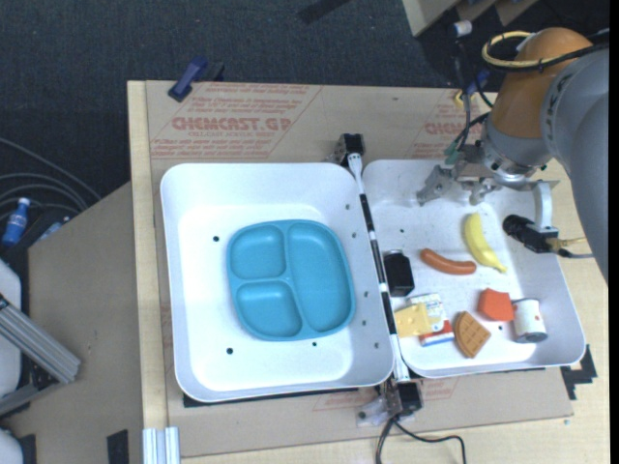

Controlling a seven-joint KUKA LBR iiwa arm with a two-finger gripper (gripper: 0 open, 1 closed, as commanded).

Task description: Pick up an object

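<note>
My gripper [453, 191] hangs over the far end of the right bin [556, 288], its two fingers spread apart with nothing between them. Nearer the camera in that bin lie a yellow banana [481, 242], a red sausage [448, 262], a black block [397, 272], a yellow cheese wedge [416, 319], a brown cracker [471, 333], an orange piece [495, 304] and a small white can [528, 319]. The banana is the closest to the gripper, just below and to its right.
The left bin [189, 259] holds a blue divided plate [290, 278]. A black clamp [350, 147] sits at the far end of the rim between the bins. A black part of the arm [530, 233] overhangs the right bin's edge. Cardboard [232, 114] lies under both bins.
</note>
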